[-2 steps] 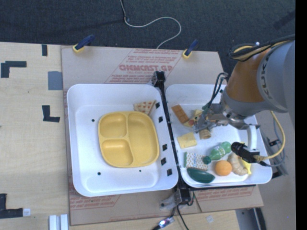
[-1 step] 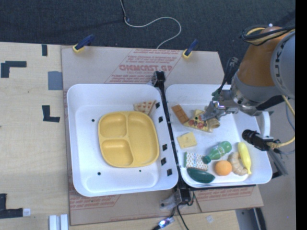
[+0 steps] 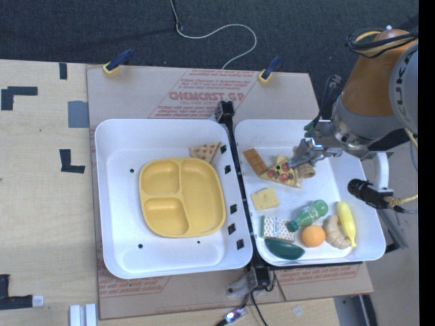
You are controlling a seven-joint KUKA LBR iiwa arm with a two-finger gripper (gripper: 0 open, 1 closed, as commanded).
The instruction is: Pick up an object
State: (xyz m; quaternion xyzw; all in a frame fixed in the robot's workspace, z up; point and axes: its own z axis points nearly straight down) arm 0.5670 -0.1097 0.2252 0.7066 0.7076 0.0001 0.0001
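Two bins sit side by side. The left bin (image 3: 112,182) holds a tray (image 3: 182,197), with a waffle (image 3: 207,151) just behind it. In the right bin (image 3: 370,248) the pizza (image 3: 281,173) lies behind the cheese (image 3: 265,199), and a bottle (image 3: 311,213), orange (image 3: 312,236) and banana (image 3: 346,223) crowd the near right corner (close together).

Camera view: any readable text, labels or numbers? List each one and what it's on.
"CHEMCAST GP": red print on the cardboard sheet under the bins, reads upside down in this view; partly blurred, so uncertain.
Smaller red lines below that heading: too blurred to read.
Nothing legible on the yellow divided plate, the white bins or the toy food.
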